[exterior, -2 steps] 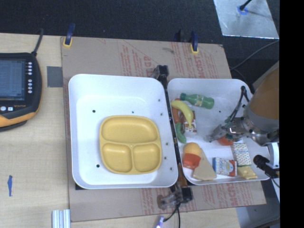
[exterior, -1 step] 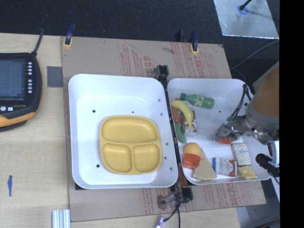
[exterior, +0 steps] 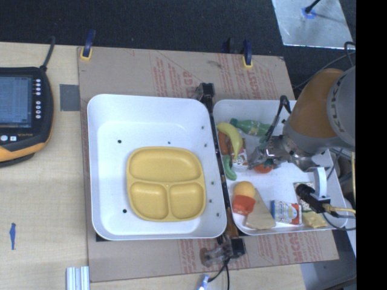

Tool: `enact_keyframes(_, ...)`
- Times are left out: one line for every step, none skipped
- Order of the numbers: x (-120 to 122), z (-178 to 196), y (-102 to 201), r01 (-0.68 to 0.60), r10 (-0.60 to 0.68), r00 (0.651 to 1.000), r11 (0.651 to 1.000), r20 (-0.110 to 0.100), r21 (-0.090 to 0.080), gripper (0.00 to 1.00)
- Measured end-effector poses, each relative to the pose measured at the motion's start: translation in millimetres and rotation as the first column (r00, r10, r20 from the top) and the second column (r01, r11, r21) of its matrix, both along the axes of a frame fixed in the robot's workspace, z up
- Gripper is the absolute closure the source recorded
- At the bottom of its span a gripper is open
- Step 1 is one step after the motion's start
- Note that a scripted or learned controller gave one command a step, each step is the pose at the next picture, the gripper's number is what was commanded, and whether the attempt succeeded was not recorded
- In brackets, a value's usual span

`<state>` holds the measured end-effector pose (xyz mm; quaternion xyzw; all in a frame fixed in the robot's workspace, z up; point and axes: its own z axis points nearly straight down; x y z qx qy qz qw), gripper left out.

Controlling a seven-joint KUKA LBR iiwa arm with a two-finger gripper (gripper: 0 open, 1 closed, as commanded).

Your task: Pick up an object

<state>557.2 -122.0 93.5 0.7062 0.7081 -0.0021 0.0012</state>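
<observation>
The right bin [exterior: 266, 109] holds several toy foods: a yellow banana [exterior: 232, 134], a green bottle-like piece [exterior: 249, 126], a green pod [exterior: 229, 167], a red-and-yellow fruit [exterior: 243, 197], a tan wedge [exterior: 259, 214], a small carton [exterior: 285, 211] and a red piece [exterior: 263, 168]. My gripper [exterior: 261, 157] reaches in from the right and hangs low over the middle of this bin, right above the red piece. The wrist hides much of what lies under it.
The left bin [exterior: 103, 119] carries a yellow three-compartment tray [exterior: 165, 182]. A handheld control pendant [exterior: 23, 115] lies at the far left of the bench. Clamps sit between the bins at top [exterior: 206, 92] and bottom [exterior: 224, 251]. Cables hang near the right bin's right rim [exterior: 320, 198].
</observation>
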Motion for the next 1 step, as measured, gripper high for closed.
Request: enact_keyframes(38.1,98.9,72.2,-0.002,0.002,1.000,1.000,0.000,0.006,1.00)
